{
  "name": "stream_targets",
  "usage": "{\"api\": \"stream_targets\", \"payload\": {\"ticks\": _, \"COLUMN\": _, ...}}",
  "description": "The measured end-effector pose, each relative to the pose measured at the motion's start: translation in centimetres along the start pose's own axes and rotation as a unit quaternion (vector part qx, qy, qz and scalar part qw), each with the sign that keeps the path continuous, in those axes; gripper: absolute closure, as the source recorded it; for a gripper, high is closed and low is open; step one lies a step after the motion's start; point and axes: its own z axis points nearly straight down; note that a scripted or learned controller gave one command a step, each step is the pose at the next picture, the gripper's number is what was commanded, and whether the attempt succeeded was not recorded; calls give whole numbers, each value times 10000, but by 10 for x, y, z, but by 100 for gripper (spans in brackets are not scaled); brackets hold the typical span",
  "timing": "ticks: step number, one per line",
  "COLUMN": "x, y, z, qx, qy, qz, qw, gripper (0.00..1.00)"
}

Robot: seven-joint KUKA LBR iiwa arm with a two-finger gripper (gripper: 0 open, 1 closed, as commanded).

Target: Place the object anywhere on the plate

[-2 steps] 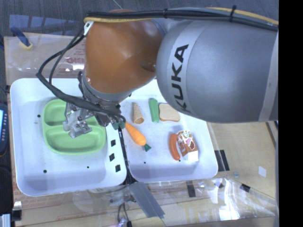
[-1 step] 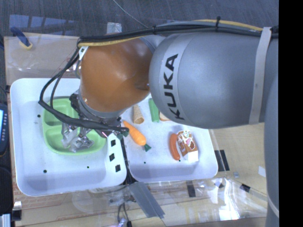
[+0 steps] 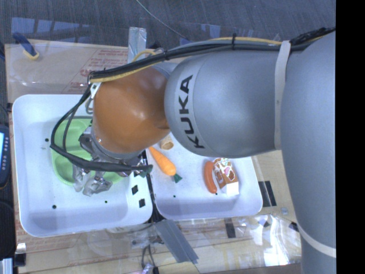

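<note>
A green plate (image 3: 61, 165) lies in the left white bin (image 3: 34, 153), mostly hidden under the arm's orange wrist. My gripper (image 3: 90, 182) hangs over the plate's near edge; its metal fingers are partly covered by the wrist and cables. An orange carrot (image 3: 162, 160) lies in the right bin (image 3: 199, 207) near the divider. A small tan piece (image 3: 166, 144) sits just above the carrot. A packaged hot dog toy (image 3: 220, 176) rests further right in that bin.
The big grey arm (image 3: 245, 96) covers the back of both bins. Black cables (image 3: 63, 136) loop over the left bin. Taped cardboard (image 3: 51, 61) lies behind the bins, and a metal bracket (image 3: 174, 238) sits at the front.
</note>
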Motion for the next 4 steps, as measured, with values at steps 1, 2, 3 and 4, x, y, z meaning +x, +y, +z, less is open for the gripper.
{"api": "stream_targets", "payload": {"ticks": 1, "x": -7, "y": 13, "z": -15, "qx": 16, "qy": -32, "qz": -181, "qw": 9998, "gripper": 100}}
{"api": "stream_targets", "payload": {"ticks": 2, "x": 6, "y": 5, "z": -30, "qx": 22, "qy": -34, "qz": -1422, "qw": 9898, "gripper": 100}}
{"api": "stream_targets", "payload": {"ticks": 3, "x": -27, "y": -73, "z": 32, "qx": -11, "qy": 8, "qz": -1228, "qw": 9924, "gripper": 100}}
{"api": "stream_targets", "payload": {"ticks": 4, "x": -85, "y": -108, "z": 21, "qx": 16, "qy": -31, "qz": -1830, "qw": 9831, "gripper": 100}}
